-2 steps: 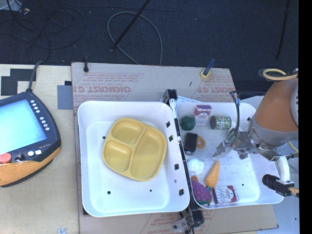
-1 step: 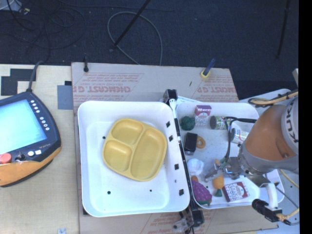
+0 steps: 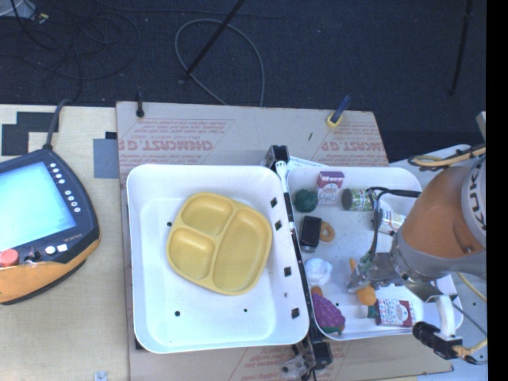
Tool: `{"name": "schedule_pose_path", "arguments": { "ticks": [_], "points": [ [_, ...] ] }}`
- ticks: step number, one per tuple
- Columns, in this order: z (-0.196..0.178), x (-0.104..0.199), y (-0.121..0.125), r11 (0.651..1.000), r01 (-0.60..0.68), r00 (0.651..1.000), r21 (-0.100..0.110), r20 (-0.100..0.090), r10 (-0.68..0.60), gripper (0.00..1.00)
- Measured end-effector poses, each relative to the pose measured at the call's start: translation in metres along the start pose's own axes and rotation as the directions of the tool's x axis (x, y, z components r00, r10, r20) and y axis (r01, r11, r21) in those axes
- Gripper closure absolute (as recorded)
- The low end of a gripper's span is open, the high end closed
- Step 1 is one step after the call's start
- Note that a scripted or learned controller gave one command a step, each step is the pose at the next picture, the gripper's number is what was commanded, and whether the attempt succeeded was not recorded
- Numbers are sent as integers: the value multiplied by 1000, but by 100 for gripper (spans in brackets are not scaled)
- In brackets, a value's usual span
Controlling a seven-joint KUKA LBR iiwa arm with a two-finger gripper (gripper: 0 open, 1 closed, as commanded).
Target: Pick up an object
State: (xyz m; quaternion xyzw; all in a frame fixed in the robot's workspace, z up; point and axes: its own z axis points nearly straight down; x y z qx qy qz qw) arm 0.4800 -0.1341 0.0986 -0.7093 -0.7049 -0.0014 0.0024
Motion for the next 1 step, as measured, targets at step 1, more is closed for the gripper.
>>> {"name": "schedule_pose_path", "arguments": {
  "ticks": [1],
  "points": [
    [-88,114,29,1000,8,1000,1,4,-8,100]
  ]
}}
